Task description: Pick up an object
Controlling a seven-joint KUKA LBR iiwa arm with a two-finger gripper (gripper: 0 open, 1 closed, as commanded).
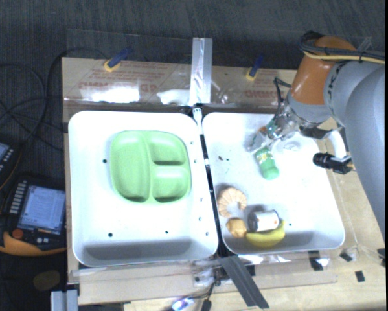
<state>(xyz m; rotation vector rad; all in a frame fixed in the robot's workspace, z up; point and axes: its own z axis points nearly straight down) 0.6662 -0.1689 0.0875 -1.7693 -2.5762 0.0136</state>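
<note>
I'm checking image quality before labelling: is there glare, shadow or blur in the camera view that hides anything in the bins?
In the camera view, the shallow white right-hand bin is brightly lit and nearly washed out; the pincer is soft and blurred against it above the small green bottle-shaped object; the green compartment plate is evenly lit and clear; the yellow banana casts little shadow.

Legible text: none made out.
Cardboard sheet (125,83) behind the bins: faint reddish print, too blurred to read.
Handheld screen (41,209) at left: display unreadable.
</note>
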